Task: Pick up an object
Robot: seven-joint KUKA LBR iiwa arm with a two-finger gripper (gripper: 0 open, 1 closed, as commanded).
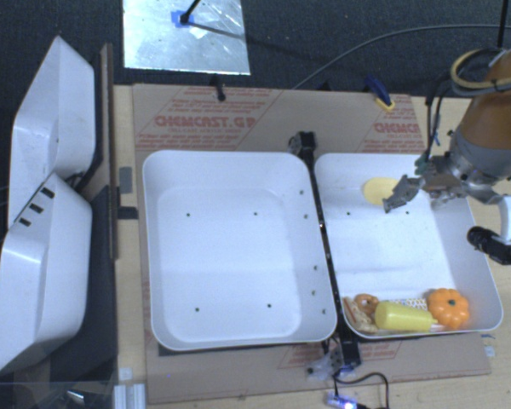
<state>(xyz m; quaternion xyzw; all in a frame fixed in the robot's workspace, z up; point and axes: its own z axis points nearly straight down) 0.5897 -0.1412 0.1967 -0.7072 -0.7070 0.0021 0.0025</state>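
two bins sit side by side on the bench (238,113), touching along their inner rims. the left bin (230,245) lies beside the right bin (409,245). in the right bin's far part lies a flat round object (378,191), with the gripper (402,194) just beside it, perhaps touching. along its near wall lie a pretzel-like piece (363,305), a long object (402,317) and a small pumpkin (448,307), left to right.
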